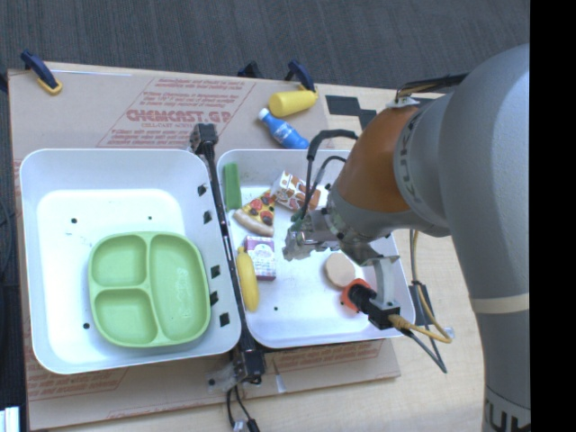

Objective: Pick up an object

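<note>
One grey arm [468,151] with an orange band enters from the right and bends down over the right bin. One counter [81,106], covered by printed cardboard, carries two shallow white bins side by side, joined along their shared edge by black clips. The left bin [54,205] holds one item: a light green tray [148,288] with three compartments, lying flat toward the near side. The right bin [306,327] holds the loose objects, counted as follows: one yellow banana [247,280] lying along the left wall; one green stick [232,185] near the far left corner; one pizza slice [256,213] just beside the stick; one small purple and white carton [262,258] touching the banana's right side; one patterned packet [290,189] toward the far wall; one tan round piece [340,270] near the right side; and one orange object [356,293] just beside it, toward the near right corner. The pincer [301,241] hangs over the middle of the right bin, between the carton and the tan round piece; whether it is parted or closed cannot be told, and no object is seen in its grip. Beyond the bins, on the counter, lie one yellow object [292,103] and one blue bottle [284,131], close together.
</note>
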You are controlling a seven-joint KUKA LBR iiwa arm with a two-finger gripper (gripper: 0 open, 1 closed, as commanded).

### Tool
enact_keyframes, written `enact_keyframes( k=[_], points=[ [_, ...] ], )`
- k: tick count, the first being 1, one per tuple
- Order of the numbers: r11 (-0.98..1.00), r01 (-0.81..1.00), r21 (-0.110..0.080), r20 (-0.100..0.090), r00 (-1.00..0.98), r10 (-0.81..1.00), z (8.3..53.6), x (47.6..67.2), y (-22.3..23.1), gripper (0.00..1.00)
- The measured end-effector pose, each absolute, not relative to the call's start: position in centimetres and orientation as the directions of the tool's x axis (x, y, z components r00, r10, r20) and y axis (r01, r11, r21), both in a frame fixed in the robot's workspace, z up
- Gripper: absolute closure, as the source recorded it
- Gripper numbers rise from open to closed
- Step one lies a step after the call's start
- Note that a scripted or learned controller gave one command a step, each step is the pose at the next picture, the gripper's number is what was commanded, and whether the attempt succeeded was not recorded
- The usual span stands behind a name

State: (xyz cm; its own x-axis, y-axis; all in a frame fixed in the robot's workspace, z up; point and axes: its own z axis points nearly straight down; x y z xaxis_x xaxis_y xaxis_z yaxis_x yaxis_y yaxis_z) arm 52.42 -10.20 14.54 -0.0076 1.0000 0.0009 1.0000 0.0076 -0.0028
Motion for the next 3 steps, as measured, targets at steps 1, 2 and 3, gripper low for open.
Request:
enact_keyframes(
  k=[1,2,3],
  points=[
    [0.007,1.0,-0.003,0.001,-0.007,1.0,14.5,52.4,-10.2,0.0],
    [0.007,1.0,-0.005,0.0,-0.007,1.0,9.1,48.8,-10.7,0.0],
    [0.011,1.0,-0.005,0.001,-0.011,1.0,10.1,48.9,-10.7,1.0]
  ],
)
